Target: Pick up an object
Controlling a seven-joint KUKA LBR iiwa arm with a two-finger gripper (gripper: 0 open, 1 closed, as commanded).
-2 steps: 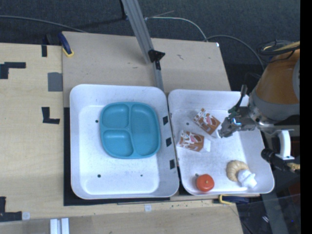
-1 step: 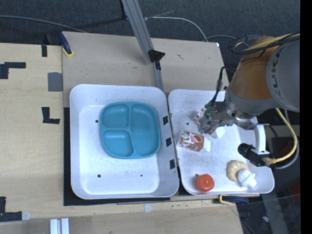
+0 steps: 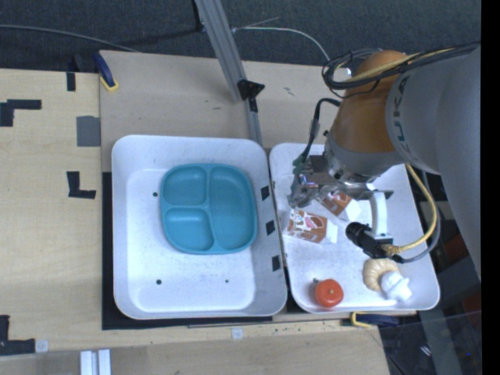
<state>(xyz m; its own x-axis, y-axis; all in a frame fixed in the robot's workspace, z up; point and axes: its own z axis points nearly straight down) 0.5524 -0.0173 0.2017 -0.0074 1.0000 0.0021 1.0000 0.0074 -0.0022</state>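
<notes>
My gripper [image 3: 301, 196] hangs low over the left part of the right bin [image 3: 418, 291], its tip just above a small snack packet [image 3: 307, 226] printed in red, brown and white. A second packet of the same kind [image 3: 337, 202] lies partly under the wrist. Near the bin's front edge sits a red tomato-like ball [image 3: 329, 291]. To its right lies a tan croissant-shaped toy [image 3: 380, 271] with a small white piece [image 3: 398, 289] against it. Nothing shows between the gripper's tips.
The left bin [image 3: 129, 283] holds a teal divided plate [image 3: 208, 208]. A grey metal post [image 3: 223, 33] slants down to the bins' back edge. The arm's bulk covers the right bin's back half.
</notes>
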